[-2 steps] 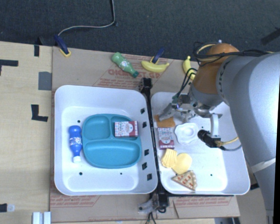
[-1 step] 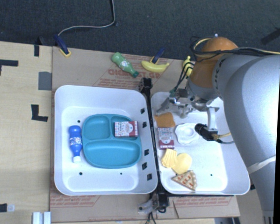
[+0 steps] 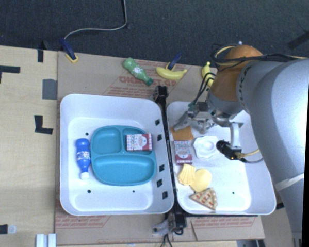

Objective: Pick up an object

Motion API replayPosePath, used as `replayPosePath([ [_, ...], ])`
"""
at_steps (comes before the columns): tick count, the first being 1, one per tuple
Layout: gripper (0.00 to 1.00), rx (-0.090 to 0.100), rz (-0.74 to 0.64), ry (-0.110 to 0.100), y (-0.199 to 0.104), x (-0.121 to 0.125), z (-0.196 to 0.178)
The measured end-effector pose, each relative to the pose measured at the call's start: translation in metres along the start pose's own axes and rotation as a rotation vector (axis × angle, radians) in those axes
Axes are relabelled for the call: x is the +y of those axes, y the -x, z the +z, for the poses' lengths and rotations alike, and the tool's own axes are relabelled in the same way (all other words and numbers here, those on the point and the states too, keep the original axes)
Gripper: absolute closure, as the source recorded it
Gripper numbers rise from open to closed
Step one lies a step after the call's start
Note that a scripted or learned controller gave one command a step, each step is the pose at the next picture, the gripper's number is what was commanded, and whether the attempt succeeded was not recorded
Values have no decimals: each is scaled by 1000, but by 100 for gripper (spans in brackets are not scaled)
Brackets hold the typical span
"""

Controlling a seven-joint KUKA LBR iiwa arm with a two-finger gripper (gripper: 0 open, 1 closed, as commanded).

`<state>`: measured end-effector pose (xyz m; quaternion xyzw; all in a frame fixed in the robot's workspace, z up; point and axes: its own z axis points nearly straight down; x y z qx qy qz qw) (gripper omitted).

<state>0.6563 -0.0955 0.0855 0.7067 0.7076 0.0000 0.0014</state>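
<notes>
My gripper (image 3: 192,119) hangs low over the far left corner of the right bin (image 3: 254,195), below the orange wrist band. Just under it lies a flat orange toast-like square (image 3: 182,132); I cannot tell if they touch. In front of that are a small red carton (image 3: 183,151), a white fried-egg piece (image 3: 205,147), yellow crisps (image 3: 194,176) and a waffle wedge (image 3: 204,198). The left bin (image 3: 75,111) holds a blue divided tray (image 3: 119,162) with a red-and-white carton (image 3: 138,142) lying on it, and a blue bottle (image 3: 82,157) beside it.
Behind the bins, on the cardboard, lie a green bottle (image 3: 137,71), a banana (image 3: 171,72) and a small yellow item (image 3: 206,72). The large grey arm (image 3: 279,116) covers the right bin's far right side. The bins' shared rim (image 3: 165,147) carries black clips.
</notes>
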Motion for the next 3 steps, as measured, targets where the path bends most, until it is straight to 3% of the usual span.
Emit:
replayPosePath([
  [1,0,0,0,1,2,-19,-1],
  [2,0,2,0,0,-2,13,0],
  [3,0,0,0,0,0,-9,0],
])
